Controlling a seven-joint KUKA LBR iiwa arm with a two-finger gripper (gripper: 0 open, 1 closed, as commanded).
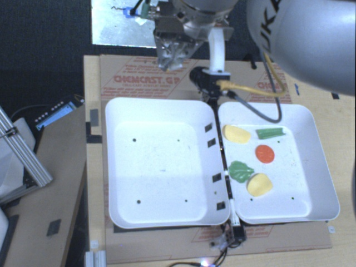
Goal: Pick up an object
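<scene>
A wooden tabletop (61, 166) under a brown printed board fills the frame, with dark floor along the upper left. The grey arm (300, 32) crosses the upper right, its orange band cut by the top edge. Two shallow white bins sit side by side at centre: the left bin (161, 163) is bare, and the right bin (320, 166) carries all the objects.

In the right bin, from larger to smaller: a green leafy piece (240, 171) near the bin's middle left, a yellow piece (259, 184) just below and right of it and touching it, another yellow piece (237, 133) at the upper left of that bin, a red disc (265, 153) in the middle, and a green strip (270, 132) at the top.

The end effector (173, 54) hangs at upper centre of the frame, above the board beyond the left bin's far rim, well apart from every object. It holds and touches nothing; whether it is spread or pressed together I cannot tell.

The step looks like the approach before any grasp. The next move calls for travelling right and toward the frame's middle, over the right bin, then descending on one piece; the red disc stands clear of its neighbours.
</scene>
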